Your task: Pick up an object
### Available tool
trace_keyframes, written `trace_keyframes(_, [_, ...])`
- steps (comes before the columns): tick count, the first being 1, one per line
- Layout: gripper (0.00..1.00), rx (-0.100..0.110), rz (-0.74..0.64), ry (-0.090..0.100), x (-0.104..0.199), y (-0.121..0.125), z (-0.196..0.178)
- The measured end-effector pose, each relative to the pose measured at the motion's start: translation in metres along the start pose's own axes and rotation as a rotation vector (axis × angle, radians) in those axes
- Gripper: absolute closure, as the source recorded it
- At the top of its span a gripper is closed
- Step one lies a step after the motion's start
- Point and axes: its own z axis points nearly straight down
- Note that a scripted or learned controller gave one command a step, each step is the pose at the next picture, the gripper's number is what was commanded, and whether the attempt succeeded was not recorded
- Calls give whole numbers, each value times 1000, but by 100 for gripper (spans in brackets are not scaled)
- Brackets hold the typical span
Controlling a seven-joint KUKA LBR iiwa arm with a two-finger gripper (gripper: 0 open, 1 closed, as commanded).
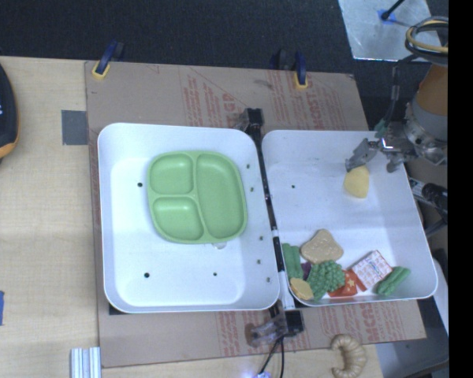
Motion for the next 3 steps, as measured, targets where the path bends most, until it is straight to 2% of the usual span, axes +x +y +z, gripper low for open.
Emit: trace_keyframes(3, [0, 8, -3, 2, 2, 5, 27])
